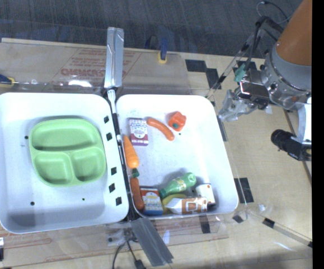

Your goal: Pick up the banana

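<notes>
My gripper (230, 110) hangs just outside the upper right corner of the right bin (217, 150), over the bench, with the grey wrist and orange band behind it at the far right. I cannot make out a banana among the things in that bin. The things nearest the gripper are an orange pepper (177, 120) and an orange sausage (160, 128) in the bin's far part.
The right bin also holds a small red and white box (137, 131), a carrot (130, 152) along its left wall, and a green bottle (178, 185), a carton (188, 205) and a small box (150, 200) at the front. In the left bin lies a green divided plate (67, 150).
</notes>
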You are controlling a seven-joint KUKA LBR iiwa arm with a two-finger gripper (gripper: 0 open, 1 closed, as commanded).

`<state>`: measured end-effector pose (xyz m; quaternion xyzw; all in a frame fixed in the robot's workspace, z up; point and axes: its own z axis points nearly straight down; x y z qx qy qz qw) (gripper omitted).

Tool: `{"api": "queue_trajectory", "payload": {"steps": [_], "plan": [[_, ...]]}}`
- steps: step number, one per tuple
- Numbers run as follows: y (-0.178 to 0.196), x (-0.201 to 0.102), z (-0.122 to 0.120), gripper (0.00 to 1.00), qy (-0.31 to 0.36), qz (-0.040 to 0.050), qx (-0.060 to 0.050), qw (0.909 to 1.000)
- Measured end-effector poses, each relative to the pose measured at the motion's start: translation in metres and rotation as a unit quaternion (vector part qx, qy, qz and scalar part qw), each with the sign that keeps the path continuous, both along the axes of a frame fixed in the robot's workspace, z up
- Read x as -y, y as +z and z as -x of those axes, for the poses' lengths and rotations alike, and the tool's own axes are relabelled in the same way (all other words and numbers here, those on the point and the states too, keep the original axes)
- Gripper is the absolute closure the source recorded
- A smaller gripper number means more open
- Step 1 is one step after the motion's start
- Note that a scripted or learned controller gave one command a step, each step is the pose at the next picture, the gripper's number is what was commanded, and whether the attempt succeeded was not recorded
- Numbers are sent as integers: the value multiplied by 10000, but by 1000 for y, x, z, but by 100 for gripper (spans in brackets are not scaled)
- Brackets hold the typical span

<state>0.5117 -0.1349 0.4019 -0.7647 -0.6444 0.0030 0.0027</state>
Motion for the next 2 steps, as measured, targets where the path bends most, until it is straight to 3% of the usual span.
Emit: {"api": "queue_trajectory", "payload": {"steps": [1,2], "plan": [[-24,-47,23,100,177,4,2,9998],[-13,-63,1,100,52,9,17,10000]]}}
